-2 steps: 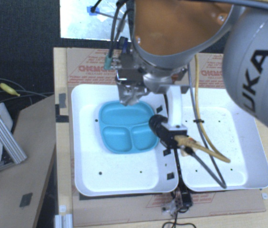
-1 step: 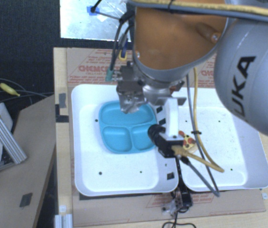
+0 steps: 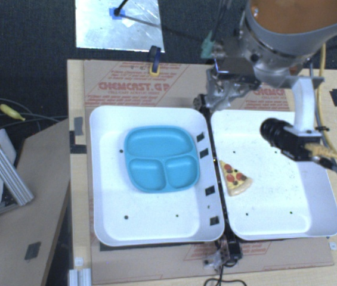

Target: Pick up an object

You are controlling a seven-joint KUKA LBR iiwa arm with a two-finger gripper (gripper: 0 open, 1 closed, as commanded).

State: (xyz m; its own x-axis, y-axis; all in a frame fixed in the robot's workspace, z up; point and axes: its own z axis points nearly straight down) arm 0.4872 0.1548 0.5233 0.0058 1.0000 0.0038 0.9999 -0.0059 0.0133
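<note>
The pizza slice [image 3: 237, 179] lay in the right bin [image 3: 311, 219] near its left wall, its tip pointing up-left and its crust end down-right, long axis on that diagonal. The left bin [image 3: 108, 219] held a blue three-compartment plate [image 3: 159, 158]. The gripper [image 3: 223, 93] hung over the bins' far edge; whether it was open or closed could not be told, blurred under the arm's wrist [image 3: 293, 16].
</note>
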